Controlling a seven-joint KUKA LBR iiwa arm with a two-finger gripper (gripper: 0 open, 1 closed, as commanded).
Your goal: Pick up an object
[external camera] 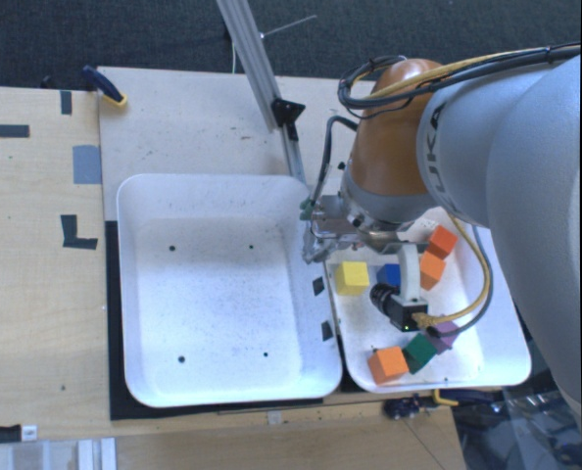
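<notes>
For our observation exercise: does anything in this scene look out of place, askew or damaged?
Nothing looks damaged or spilled. The yellow block, blue block, orange blocks and green block all lie inside the right bin. The left bin shows only dark specks.

Arm (507,135): broad, smooth grey casing with dark lettering. Orange band (389,155): rounded, glossy, beside the grey casing. Cables (369,81): black and yellow, looping over the orange band; another yellow one curls below it.
</notes>
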